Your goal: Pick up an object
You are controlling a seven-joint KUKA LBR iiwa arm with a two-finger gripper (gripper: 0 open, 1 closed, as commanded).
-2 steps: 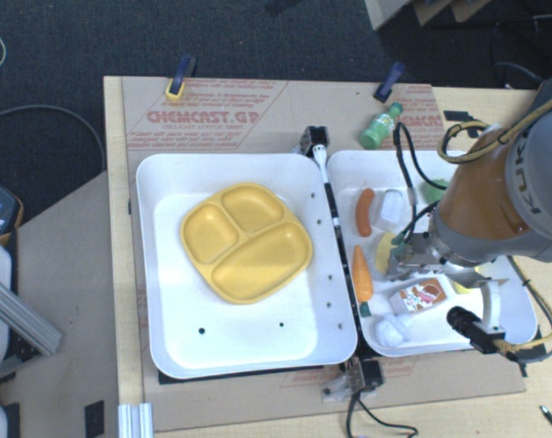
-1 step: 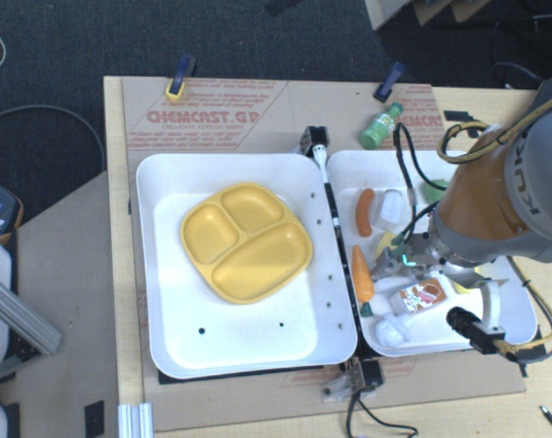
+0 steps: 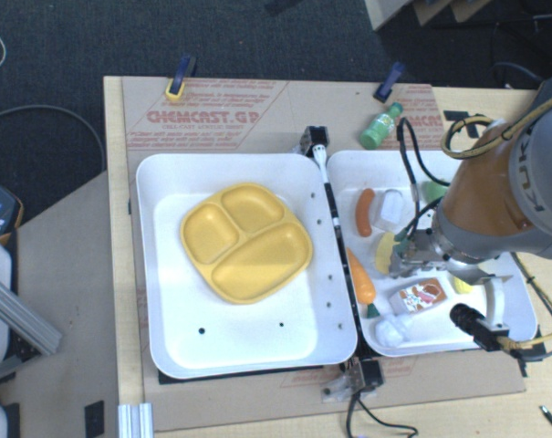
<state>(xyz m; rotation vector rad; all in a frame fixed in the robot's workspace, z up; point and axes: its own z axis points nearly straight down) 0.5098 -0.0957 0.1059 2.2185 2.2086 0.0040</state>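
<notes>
Hovering gripper (image 3: 405, 258) over right bin (image 3: 522, 322)

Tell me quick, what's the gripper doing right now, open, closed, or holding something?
Gripper: cannot be told; it is low in the right bin among the small items, beside the yellow piece.

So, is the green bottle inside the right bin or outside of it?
Outside. The green bottle lies tipped on the brown bench, just beyond the far rim of the right bin.
</notes>
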